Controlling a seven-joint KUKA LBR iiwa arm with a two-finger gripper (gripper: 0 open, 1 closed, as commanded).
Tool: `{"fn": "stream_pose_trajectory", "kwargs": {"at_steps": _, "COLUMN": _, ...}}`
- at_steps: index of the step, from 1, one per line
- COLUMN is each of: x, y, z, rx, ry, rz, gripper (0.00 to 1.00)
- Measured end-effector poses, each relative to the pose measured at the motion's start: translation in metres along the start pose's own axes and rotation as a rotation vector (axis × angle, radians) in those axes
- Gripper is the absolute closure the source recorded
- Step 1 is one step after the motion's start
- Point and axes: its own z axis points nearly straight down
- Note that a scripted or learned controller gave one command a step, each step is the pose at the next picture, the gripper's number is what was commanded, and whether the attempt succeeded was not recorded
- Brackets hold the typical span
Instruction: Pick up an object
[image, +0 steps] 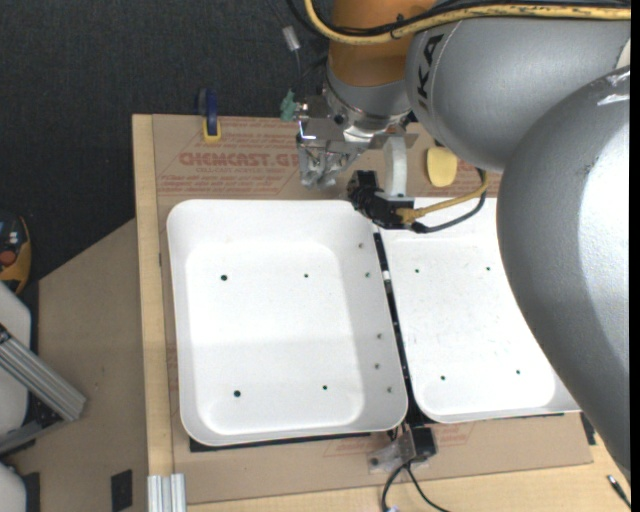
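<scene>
Camera view: yellow object (441, 166) right of hand (320, 170).

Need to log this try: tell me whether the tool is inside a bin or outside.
Outside. The tool sits beyond the far rim of the left bin, over the brown board.

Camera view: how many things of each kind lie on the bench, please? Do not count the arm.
White bins: 2
Yellow piece beyond the bins: 1
Blue and yellow clamp at the board's far edge: 1
Total: 4
</scene>
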Motion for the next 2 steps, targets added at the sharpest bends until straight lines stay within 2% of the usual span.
{"fn": "stream_pose_trajectory", "kwargs": {"at_steps": 1, "x": -0.053, "y": 0.001, "z": -0.049, "rx": -0.013, "ry": -0.004, "rz": 0.014, "gripper": 1.00}}
{"fn": "stream_pose_trajectory", "kwargs": {"at_steps": 2, "x": 0.020, "y": 0.000, "z": 0.017, "rx": 0.002, "ry": -0.001, "rz": 0.003, "gripper": 1.00}}
